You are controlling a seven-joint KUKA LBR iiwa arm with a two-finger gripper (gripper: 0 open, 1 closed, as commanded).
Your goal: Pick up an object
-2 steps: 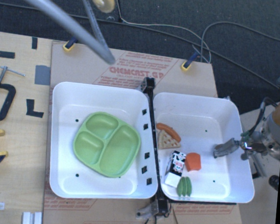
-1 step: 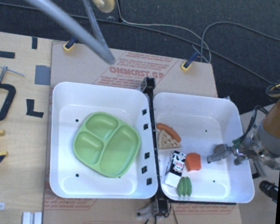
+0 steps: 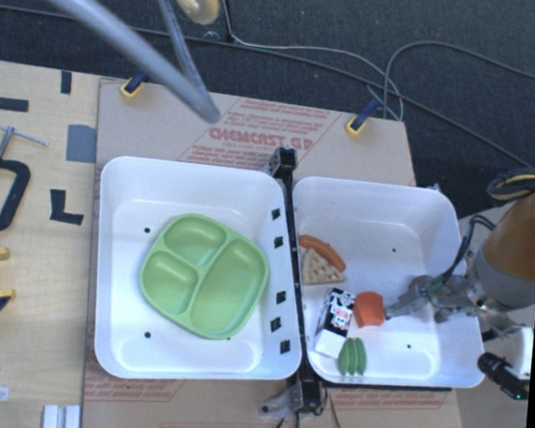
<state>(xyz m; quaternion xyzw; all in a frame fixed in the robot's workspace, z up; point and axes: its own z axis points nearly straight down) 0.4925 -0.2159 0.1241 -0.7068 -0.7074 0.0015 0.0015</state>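
In the right bin (image 3: 428,210) lie a sausage (image 3: 323,251) on a pizza slice toy (image 3: 317,268), a black-and-white milk carton (image 3: 336,319), an orange-red block (image 3: 369,309) and a green pod-shaped toy (image 3: 353,356). My gripper (image 3: 400,306) reaches in from the right, low in the bin, its tip just right of the orange-red block. Nothing shows between its fingers.
The left bin (image 3: 125,181) holds a green divided plate (image 3: 205,275). A black divider with clips (image 3: 285,257) runs between the bins. Clamps and tools (image 3: 2,183) lie on the bench at left. Cables (image 3: 393,79) trail behind the bins.
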